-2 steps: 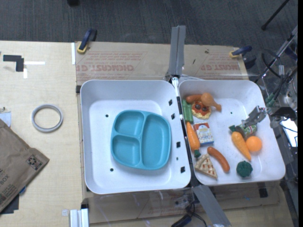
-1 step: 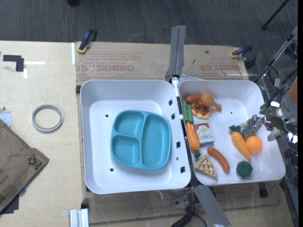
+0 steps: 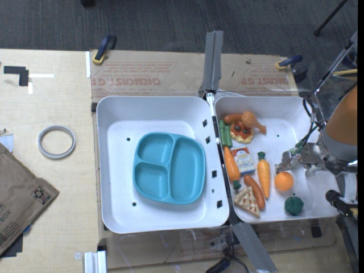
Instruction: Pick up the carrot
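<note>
The carrot (image 3: 263, 175) lies just to the camera-left of my end effector (image 3: 289, 162), in the right bin (image 3: 284, 124), its green top pointing away from the camera and its long axis running toward the near wall. An orange (image 3: 284, 181) sits between us, almost under my tip. Whether I am open or closed, I cannot tell. A second carrot-like piece (image 3: 231, 164) lies farther left.

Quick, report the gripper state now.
Gripper: in the right bin, just above the orange, right of the carrot; open or closed cannot be told.
</note>
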Action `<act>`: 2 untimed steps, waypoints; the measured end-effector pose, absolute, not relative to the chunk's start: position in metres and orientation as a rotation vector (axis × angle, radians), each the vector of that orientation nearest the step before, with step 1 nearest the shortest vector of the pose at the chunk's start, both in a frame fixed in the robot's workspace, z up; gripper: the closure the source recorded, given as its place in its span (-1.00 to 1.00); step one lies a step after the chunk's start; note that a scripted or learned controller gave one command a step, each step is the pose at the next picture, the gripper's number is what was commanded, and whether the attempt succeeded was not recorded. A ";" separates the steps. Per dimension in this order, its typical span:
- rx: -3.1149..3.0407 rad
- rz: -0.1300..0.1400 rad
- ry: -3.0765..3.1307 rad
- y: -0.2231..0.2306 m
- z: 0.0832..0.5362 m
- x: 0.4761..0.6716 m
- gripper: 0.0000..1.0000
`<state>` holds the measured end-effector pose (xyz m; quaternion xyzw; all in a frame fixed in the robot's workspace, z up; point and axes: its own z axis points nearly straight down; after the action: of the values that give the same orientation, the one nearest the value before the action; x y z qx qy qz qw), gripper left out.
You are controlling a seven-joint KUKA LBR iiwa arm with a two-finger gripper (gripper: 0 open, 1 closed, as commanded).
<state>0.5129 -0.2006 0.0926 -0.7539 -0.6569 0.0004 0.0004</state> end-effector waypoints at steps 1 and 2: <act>-2.449 0.003 -1.965 -0.133 0.091 0.477 -1.00; -2.451 0.004 -1.960 -0.134 0.100 0.477 1.00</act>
<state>0.4766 -0.1337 0.0995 -0.7810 -0.6245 0.0014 0.0016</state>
